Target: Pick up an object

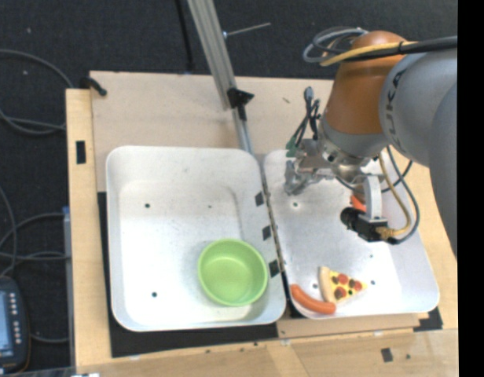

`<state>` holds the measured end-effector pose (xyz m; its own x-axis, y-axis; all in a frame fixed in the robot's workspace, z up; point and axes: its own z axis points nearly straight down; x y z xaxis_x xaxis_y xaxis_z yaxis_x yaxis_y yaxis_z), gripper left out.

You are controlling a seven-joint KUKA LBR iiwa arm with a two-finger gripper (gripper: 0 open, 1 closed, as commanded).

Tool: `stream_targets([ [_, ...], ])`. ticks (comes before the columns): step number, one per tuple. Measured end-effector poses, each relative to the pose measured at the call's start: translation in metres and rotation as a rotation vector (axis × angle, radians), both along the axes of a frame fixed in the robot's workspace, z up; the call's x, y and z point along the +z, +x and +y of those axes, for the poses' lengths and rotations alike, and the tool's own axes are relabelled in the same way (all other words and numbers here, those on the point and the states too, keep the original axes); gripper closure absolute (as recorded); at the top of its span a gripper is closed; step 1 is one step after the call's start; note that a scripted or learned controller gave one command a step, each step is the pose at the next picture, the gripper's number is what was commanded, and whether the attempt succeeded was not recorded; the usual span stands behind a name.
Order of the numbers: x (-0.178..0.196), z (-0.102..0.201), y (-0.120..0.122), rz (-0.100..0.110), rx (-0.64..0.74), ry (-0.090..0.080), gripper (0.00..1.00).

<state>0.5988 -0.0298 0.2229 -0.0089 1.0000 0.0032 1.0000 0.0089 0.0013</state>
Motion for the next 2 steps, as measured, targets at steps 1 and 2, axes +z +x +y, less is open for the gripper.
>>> stream_targets([
  [1, 0.007, 0.042, -0.012, 0.001, -0.001, 0.000, 1.00],
  [2, 0.001, 0.092, -0.032, 0.002, -0.002, -0.002, 1.00],
])
